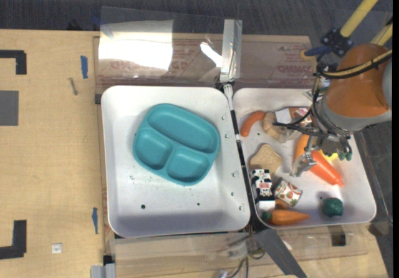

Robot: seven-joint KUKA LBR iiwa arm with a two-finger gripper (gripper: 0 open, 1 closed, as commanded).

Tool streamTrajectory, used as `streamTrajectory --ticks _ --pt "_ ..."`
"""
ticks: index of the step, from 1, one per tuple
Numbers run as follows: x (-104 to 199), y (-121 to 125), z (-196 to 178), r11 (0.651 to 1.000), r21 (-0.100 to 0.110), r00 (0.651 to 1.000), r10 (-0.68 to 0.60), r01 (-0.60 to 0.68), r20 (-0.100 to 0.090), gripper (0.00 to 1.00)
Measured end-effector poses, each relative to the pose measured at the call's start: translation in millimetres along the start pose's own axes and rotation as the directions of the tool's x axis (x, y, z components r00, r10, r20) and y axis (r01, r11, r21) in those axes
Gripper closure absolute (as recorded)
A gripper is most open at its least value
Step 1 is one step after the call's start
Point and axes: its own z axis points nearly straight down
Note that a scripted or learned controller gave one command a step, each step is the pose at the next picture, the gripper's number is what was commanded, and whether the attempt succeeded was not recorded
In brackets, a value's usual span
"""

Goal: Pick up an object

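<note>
Grey arm (pixel 349 118) with a broad orange band (pixel 358 80), black cables looped above, ending in a small metallic gripper (pixel 304 163).

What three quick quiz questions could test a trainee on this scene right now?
1. True or false: the teal three-compartment plastic tray lies in the left white bin.
2. Which bin does the gripper hang over?
3. What lies nearest the right white bin's front wall: A the orange toy carrot, B the tan bread-shaped slice?

Key: 1 true; 2 the right; 3 A.
</note>
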Motion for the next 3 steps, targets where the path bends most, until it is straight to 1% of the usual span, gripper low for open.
streamTrajectory --ticks 1,2,3 --pt "3.7 -3.2 15.5 0.995 -0.002 0.995 0.103 -0.103 -0.007 0.00" --pt "-0.9 -3.1 1.6 0.995 0.001 0.995 0.101 -0.101 0.008 1.00" --pt "89.4 0.8 13.0 0.971 0.001 0.971 -0.239 0.239 0.000 1.00"
